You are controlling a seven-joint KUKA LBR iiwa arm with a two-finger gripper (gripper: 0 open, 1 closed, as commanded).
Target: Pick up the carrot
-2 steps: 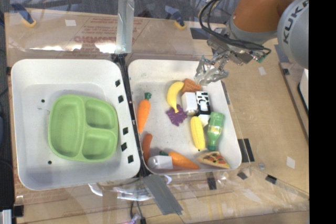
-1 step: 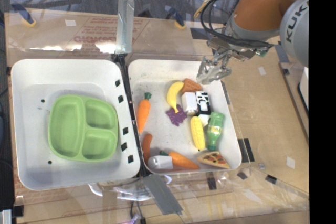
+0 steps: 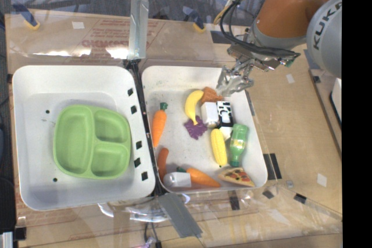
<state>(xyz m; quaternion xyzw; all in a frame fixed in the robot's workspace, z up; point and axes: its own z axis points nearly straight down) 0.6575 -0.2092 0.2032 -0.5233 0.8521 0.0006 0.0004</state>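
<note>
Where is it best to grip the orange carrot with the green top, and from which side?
Grip the orange carrot with the green top at its thick upper middle, from straight above, gripper closing across its width. It lies lengthwise beside the right white bin's left wall, so that side probably lacks room.

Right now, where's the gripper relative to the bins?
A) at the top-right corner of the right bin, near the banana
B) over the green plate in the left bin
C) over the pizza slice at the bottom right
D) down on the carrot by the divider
A: the gripper sits at the upper right corner of the right bin, just beyond the banana and well away from the carrot by the divider.
</note>
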